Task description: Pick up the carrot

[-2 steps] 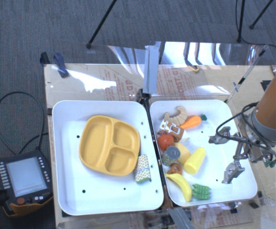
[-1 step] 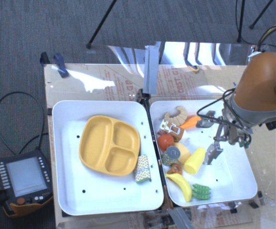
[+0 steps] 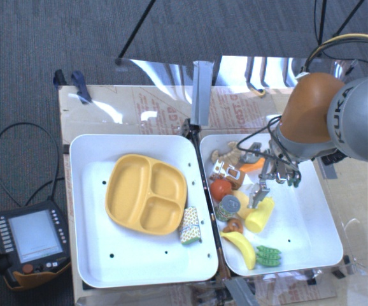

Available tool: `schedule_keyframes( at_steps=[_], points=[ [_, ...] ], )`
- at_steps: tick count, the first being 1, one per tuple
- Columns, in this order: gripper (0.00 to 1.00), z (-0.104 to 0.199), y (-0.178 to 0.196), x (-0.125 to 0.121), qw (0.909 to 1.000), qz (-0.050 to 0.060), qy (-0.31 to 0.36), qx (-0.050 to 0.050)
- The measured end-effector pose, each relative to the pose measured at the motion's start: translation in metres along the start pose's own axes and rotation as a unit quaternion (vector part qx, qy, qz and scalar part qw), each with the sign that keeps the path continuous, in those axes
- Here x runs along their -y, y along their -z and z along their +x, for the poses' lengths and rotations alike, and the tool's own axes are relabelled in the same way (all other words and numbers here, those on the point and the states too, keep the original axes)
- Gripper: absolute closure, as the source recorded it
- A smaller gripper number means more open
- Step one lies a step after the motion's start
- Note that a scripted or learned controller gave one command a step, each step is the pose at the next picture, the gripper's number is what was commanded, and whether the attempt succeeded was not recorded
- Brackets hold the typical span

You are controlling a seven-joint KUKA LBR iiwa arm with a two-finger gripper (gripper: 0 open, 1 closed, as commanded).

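Observation:
The carrot (image 3: 253, 166), a small orange piece, lies in the upper middle of the right bin (image 3: 311, 234), partly hidden under the arm's wrist and cables. My gripper (image 3: 258, 195) hangs low over the bin just below the carrot, right above a yellow cylinder-shaped toy (image 3: 260, 216). Nothing is visibly held in it. The arm's wrist covers the carrot's right end.
Crowded along the right bin's left side are a red tomato (image 3: 221, 189), a grey-blue round can (image 3: 230, 204), a brown-and-white toy (image 3: 226, 169), a banana (image 3: 242, 248) and a green toy (image 3: 268, 255). The left bin (image 3: 88, 247) holds a yellow divided plate (image 3: 147, 195) and a patterned block (image 3: 190, 225).

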State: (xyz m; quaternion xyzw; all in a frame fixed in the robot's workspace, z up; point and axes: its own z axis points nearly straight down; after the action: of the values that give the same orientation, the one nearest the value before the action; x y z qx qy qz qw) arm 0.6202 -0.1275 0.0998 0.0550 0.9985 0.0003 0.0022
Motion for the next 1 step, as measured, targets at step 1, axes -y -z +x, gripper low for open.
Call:
schedule_keyframes(
  at_steps=[1],
  points=[
    [0.0,-0.0121,-0.0122,-0.0402,1.0,0.0,0.003,-0.002]
  ],
)
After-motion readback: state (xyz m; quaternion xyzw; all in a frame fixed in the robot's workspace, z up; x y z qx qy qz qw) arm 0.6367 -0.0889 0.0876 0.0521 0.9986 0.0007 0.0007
